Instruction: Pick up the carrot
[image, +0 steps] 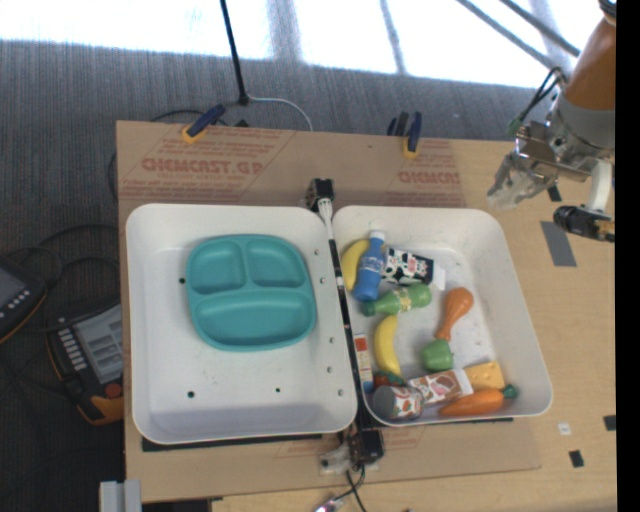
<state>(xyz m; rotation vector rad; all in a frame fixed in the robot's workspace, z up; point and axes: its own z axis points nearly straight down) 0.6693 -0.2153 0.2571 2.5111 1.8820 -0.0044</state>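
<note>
I hang above the bench outside the right bin's (500, 240) far right corner, my gripper (512, 186) over bare board; my fingers point down toward that corner, but I cannot tell whether they are spread or pressed together, and nothing shows between them; the carrot (474, 403) lies at the near edge of the right bin, close to its near right corner, stretched along that edge with its green top toward the right wall; just behind it sits a yellow cheese wedge (487, 375), and touching its left end lies a printed pouch (428, 389) that runs toward the near left corner; farther in, a green pepper (437, 354) sits beside an orange drumstick (455, 310) near the bin's middle; a banana (385, 345) lies along the left wall, with a blue bottle (370, 267) and a black-and-white carton (408, 266) toward the far left corner, and a green bottle (402, 299) between them and the banana; the left bin (160, 400) carries a teal divided plate (252, 291), set toward its far edge; I am well apart from the carrot, which lies at the opposite edge of the bin from me.
</note>
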